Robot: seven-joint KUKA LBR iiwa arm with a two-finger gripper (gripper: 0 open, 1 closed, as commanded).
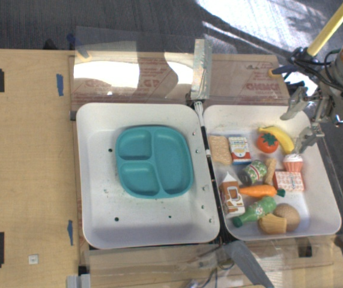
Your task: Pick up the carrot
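Note:
The carrot is orange with a small green tip. It lies flat in the right bin, among other toy foods in the bin's lower middle. My gripper hangs over the upper right part of that bin, above and to the right of the carrot and well apart from it. Its two metal fingers stand apart, open, with nothing between them. A banana and a tomato lie just left of the gripper.
The left bin holds a teal divided plate. Around the carrot lie a green can, a pink box, a brown carton, a green bottle and a bread roll.

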